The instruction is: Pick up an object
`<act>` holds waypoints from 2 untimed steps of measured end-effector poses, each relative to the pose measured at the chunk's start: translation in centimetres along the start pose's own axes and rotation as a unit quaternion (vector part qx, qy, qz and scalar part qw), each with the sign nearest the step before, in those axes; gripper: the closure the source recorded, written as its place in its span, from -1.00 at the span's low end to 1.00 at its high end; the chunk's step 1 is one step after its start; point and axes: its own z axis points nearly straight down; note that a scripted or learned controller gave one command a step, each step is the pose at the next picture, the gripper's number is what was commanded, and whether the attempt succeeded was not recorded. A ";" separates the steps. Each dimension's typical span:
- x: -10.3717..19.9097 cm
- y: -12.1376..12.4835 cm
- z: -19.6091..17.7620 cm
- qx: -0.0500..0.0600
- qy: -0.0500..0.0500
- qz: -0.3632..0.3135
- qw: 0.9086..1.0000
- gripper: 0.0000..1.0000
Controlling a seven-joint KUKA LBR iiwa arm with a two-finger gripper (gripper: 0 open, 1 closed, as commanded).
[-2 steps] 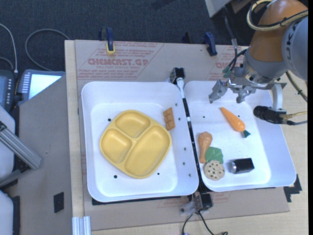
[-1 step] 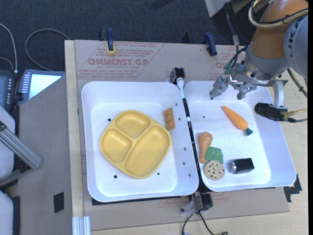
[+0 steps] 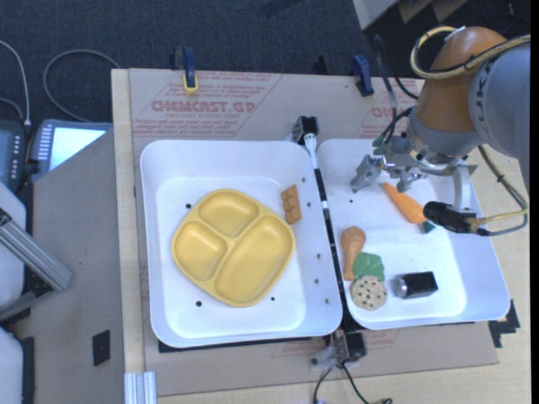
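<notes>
- Where the bench (image 3: 253, 91) carries its two white bins side by side, the left bin (image 3: 160, 225) is the larger item noted; it holds a yellow divided plate (image 3: 233, 247) with three compartments, lying flat near the middle, and a small brown waffle-like piece (image 3: 291, 204) just beside the plate's upper right edge.
- The right bin (image 3: 480, 293) holds the smaller goods.
- My arm (image 3: 472, 82) reaches in from the right, grey with the orange band above the wrist, bent down over the far end of the right bin.
- My gripper (image 3: 381, 168) hangs low there; I cannot tell how its fingers stand, nor see anything between them.
- Carrot (image 3: 403, 204): orange, slim, tapered, lying at a slant just beside the gripper, green tip toward the right.
- Drumstick (image 3: 351, 248): tan-orange, near the bin's left wall.
- Black can (image 3: 416, 284): on its side.
- Green leaf piece (image 3: 368, 266): touching the cookie (image 3: 368, 293), round and speckled.
</notes>
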 end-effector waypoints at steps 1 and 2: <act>0.1 -0.1 5.3 0.000 0.000 0.000 1.000 -1.00; 0.0 0.1 3.9 -0.004 -0.001 0.000 1.000 1.00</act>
